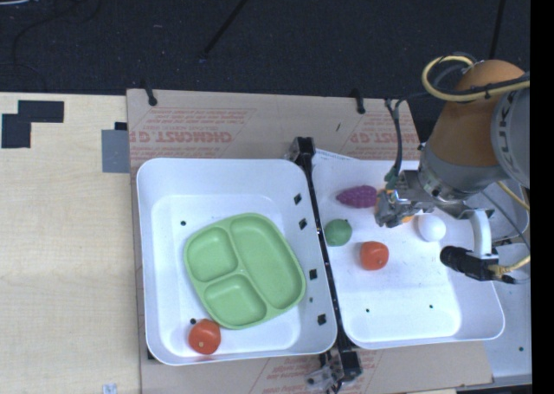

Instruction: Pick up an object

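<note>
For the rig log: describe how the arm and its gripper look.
The arm is grey with a rounded orange band above the wrist. A yellow cable loops over the band; thin dark cables run down to the metallic, dark-and-silver gripper.

The arm (485, 137) is chunky grey with a big orange band. There's a yellow cable loop (446, 76) on top. The gripper (394, 206) is bare silvery metal.
</note>
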`<state>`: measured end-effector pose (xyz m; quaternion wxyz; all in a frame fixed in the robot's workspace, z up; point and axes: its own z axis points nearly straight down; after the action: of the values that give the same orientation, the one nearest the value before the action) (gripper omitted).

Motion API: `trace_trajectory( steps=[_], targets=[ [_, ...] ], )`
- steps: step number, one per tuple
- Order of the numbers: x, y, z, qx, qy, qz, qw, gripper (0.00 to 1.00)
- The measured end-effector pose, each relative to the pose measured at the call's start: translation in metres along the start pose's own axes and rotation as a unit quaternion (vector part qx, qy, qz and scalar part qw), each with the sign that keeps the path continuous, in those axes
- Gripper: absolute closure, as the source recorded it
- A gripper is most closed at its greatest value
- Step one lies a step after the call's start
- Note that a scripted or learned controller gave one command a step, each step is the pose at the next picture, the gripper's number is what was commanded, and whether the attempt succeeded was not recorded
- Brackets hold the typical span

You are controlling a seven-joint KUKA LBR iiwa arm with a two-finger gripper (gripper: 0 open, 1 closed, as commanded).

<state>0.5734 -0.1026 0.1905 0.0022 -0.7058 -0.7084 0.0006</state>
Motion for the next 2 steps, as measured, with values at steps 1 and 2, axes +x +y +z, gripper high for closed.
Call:
trace_trajectory(
  steps=[1, 2],
  targets=[
    [0.047, 0.009, 0.002, 0.0, 0.0, 0.0, 1.0, 1.0],
    [0.095, 0.025, -0.018, -0.002, -0.001, 0.0, 1.0, 1.0]
  ],
)
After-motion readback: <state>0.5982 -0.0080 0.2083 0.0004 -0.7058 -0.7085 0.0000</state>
